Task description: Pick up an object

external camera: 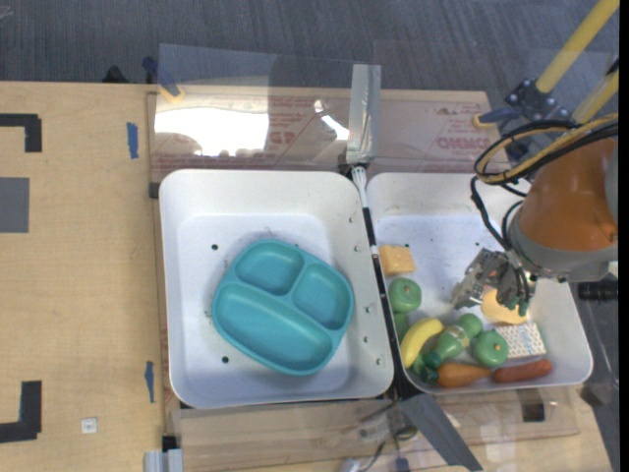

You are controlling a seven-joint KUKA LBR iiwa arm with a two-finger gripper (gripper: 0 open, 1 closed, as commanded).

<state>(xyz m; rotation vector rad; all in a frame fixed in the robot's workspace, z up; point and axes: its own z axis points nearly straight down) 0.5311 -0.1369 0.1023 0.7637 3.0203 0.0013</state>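
Toy food [462, 350] crowds the right bin's [432, 229] near edge — gripper [496, 285] above, grip state unclear.

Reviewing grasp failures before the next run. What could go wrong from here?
1. The gripper sits low over a tight pile: yellow piece, green items, banana. It may nudge or pinch two at once.
2. The pile crowds the right bin near wall, so a finger could catch the rim.

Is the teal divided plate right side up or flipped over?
Right side up: the teal divided plate shows its three compartments facing up, in the left bin.
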